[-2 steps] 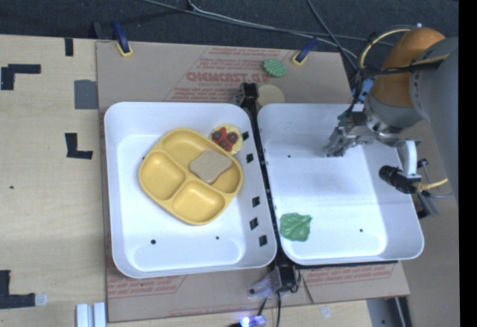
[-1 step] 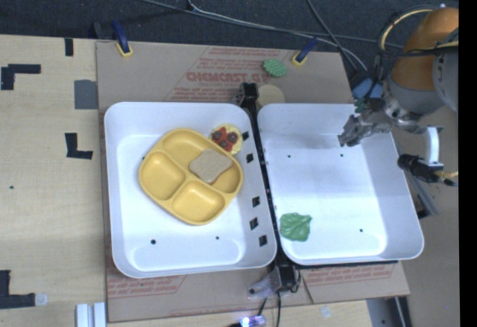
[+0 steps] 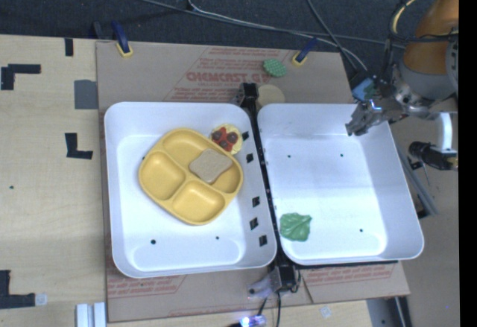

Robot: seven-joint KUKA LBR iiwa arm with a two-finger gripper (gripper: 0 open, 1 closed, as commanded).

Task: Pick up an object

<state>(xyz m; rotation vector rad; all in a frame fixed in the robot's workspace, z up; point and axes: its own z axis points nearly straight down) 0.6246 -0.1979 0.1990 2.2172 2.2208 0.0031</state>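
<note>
Grey two-finger gripper (image 3: 361, 124), grip state unclear, hovers at the right white plastic bin's (image 3: 395, 191) far rim; green leafy toy (image 3: 295, 226) lies well below-left.

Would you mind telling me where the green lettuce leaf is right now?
The green lettuce leaf lies in the right-hand bin, at its near-left corner beside the divider between the bins, well away from the pincer at the bin's far right edge.

Place: a robot lab.
Signs: clamped cardboard (image 3: 223, 72) on the tabletop (image 3: 45, 169), loose cables (image 3: 223, 16), two white bins (image 3: 119, 243), tape marks (image 3: 74, 147).
</note>
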